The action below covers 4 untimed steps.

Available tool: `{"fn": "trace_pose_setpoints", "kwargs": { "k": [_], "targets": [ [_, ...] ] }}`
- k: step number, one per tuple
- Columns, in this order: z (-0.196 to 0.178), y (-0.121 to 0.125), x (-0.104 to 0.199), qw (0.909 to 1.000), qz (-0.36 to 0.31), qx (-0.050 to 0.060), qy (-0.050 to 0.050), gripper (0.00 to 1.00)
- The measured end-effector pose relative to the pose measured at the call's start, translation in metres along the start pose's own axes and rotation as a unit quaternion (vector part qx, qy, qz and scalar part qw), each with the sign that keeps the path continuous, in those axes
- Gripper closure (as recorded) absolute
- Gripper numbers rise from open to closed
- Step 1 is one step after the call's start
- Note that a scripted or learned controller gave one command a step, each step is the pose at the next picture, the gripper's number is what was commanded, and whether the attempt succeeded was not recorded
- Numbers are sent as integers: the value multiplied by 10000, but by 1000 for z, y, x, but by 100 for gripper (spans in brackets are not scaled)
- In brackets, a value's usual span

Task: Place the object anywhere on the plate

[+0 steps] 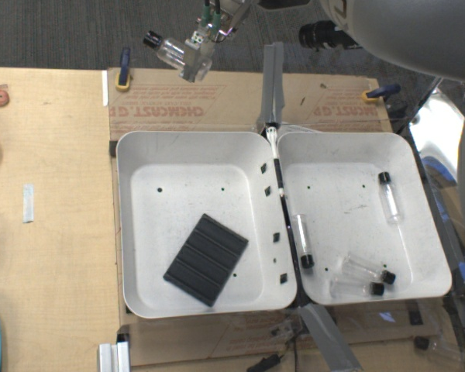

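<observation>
Pincer [204, 43] gripping clear vial [173, 52], raised at 12 o'clock beyond left bin [132, 231]; dark ribbed plate [207, 259] lies toward 6 o'clock, long axis diagonal.

Fixed above the surface [46, 130], looking down at a slant on both white bins [132, 208], well below the claw [195, 60] at top.

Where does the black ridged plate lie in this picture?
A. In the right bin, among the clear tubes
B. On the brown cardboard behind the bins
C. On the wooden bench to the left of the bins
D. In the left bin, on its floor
D. The black plate lies flat on the floor of the left bin, while the clear tubes lie in the right bin.
</observation>
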State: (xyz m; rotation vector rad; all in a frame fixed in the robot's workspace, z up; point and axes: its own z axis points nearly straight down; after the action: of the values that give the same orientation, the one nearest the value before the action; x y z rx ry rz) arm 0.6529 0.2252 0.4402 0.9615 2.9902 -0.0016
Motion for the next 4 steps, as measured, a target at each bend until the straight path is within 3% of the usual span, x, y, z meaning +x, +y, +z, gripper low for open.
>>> {"fn": "trace_pose_setpoints", "kwargs": {
  "k": [1, 2, 3, 4],
  "targets": [
    [-1, -6, 14, 9679, -2512, -5, 0, 100],
    [-9, -7, 12, 9686, -2488, -11, -8, 100],
    [-2, -6, 13, 8312, -5560, -15, -8, 100],
    [-10, -6, 11, 8330, -5533, -29, -20, 100]
  ]
}}
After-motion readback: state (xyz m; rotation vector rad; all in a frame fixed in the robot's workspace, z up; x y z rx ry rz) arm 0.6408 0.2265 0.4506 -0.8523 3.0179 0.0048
